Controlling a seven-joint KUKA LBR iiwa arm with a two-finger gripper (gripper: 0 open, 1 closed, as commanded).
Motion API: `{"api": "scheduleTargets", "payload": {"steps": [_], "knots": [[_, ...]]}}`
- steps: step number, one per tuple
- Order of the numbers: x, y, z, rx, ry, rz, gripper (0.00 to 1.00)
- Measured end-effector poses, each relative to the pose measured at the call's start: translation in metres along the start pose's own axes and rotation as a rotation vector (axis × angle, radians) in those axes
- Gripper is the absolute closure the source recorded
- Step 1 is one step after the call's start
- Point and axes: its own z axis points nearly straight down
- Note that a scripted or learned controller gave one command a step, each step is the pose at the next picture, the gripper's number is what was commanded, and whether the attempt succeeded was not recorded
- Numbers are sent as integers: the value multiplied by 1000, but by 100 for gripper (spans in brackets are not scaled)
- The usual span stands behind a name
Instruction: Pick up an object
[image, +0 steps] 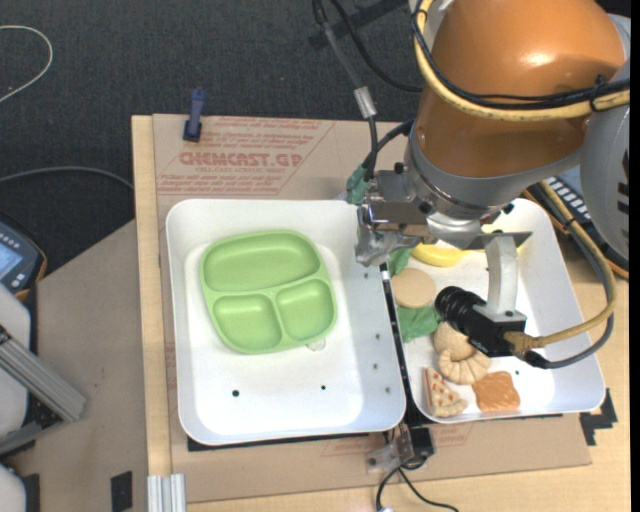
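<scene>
**Two bins, one arm reaching down**

Go slow and come straight down over one toy, like the round cookie (414, 289), so nothing else gets bumped. The end effector (385, 240) hangs over the right bin (575, 300); whether it holds anything, I cannot tell. That bin has a banana (437, 256), croissant (462, 360), pizza slice (445, 393) and toast (497, 392). A green tray (266, 290) sits in the left bin (190, 340).

Green divided tray (266, 290) in left bin (190, 330); arm (500, 100) over right bin (570, 300), toy foods (470, 375) below
</scene>
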Motion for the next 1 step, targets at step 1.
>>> {"api": "scheduleTargets", "payload": {"steps": [1], "knots": [[0, 1, -10, -2, 0, 0, 100]]}}
